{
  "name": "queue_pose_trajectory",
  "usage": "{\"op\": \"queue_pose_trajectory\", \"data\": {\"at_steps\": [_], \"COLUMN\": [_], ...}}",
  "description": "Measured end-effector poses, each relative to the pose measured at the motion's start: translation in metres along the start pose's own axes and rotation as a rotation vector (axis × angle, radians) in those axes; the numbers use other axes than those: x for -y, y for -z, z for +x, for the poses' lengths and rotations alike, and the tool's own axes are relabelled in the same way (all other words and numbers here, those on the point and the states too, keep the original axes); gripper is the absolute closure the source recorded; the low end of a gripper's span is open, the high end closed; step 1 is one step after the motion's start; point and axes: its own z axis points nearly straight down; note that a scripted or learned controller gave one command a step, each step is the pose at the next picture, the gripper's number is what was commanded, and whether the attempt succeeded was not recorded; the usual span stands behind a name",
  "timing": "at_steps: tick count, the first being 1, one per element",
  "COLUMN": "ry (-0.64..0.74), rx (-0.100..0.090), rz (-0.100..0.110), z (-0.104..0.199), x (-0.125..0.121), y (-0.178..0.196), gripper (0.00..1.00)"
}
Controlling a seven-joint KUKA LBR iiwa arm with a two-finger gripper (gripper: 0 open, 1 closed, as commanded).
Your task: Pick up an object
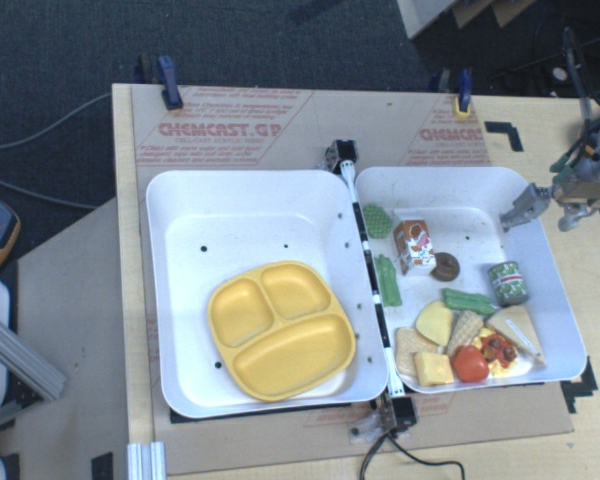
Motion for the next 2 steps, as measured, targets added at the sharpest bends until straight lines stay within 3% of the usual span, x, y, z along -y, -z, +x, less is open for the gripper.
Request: {"op": "queue_pose_trajectory", "data": {"at_steps": [1, 2], "ry": [0.004, 0.003], "rx": [-0.005, 0.002], "rz": [0.006, -0.017], "z": [0.044, 0.061], "x": [-0.043, 0.015], "y": [-0.151, -0.16], "gripper": [0.0, 0.0]}}
